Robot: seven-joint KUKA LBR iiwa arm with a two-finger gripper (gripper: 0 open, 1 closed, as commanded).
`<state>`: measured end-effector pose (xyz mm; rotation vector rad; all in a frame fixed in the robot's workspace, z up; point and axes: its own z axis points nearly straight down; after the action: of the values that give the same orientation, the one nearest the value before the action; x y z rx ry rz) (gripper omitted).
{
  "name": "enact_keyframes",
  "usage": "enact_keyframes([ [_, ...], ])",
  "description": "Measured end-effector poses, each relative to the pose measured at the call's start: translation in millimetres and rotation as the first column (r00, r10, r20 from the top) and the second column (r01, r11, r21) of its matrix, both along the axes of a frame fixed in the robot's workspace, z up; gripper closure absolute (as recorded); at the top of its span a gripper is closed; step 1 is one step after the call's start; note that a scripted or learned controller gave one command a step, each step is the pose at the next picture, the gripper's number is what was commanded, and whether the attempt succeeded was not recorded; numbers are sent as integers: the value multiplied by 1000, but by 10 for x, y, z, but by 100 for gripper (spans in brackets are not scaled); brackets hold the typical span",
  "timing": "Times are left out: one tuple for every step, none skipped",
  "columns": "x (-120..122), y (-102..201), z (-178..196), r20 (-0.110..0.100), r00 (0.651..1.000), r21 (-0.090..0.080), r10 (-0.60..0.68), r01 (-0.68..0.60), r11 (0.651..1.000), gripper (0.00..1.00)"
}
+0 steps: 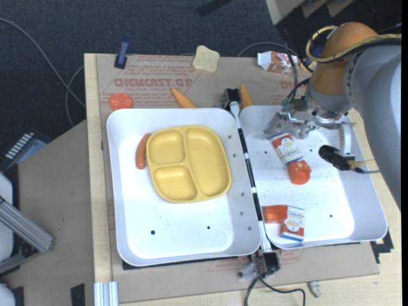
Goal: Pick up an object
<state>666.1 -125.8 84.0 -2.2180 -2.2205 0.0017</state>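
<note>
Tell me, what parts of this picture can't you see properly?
- The gripper: in the camera view the arm's wrist sits over it, so whether it is open or shut is hidden.
- The hot dog: the yellow tray covers part of it.
- The bottle: its label print is too small to read.
- The small box: its print is too small too.
- The arm: cut off by the right edge.

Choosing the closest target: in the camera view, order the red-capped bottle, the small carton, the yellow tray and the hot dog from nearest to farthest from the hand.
From the hand:
1. Red-capped bottle, right bin, just below it.
2. Small carton, right bin's near edge.
3. Yellow tray, middle of left bin.
4. Hot dog, left of the tray.
</note>
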Motion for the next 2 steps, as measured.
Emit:
enact_keyframes([
  [-25,225,10,1,1000,0,0,0,1000,0],
  [-19,221,115,3,1000,-2,1,-1,1000,100],
])
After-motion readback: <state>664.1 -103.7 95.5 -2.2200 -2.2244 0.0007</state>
